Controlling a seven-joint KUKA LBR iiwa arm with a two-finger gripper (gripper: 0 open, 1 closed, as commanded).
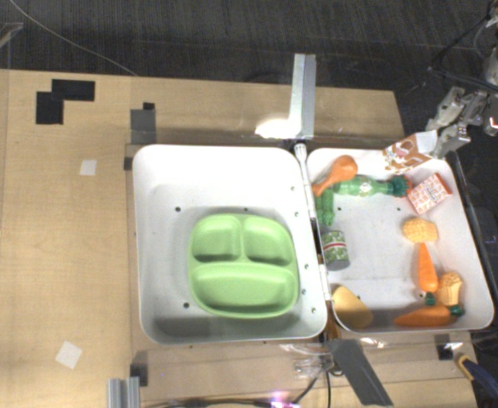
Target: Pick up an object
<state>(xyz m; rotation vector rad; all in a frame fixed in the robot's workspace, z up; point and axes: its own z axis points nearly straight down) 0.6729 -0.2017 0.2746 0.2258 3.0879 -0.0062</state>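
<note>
Orange and green toy food lies scattered in the right bin (478, 270); the gripper (449, 126) hovers at its far right corner, just beside a brown-and-white packet (408, 153). Whether it is clenched, I cannot tell. Best to descend squarely over the packet, clear of the rim and of the neighbouring red-checked box (428, 193).

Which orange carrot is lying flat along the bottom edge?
The orange plastic carrot at the right bin's lower rim lies sideways. The other orange carrot, just above it, points up and down.
</note>
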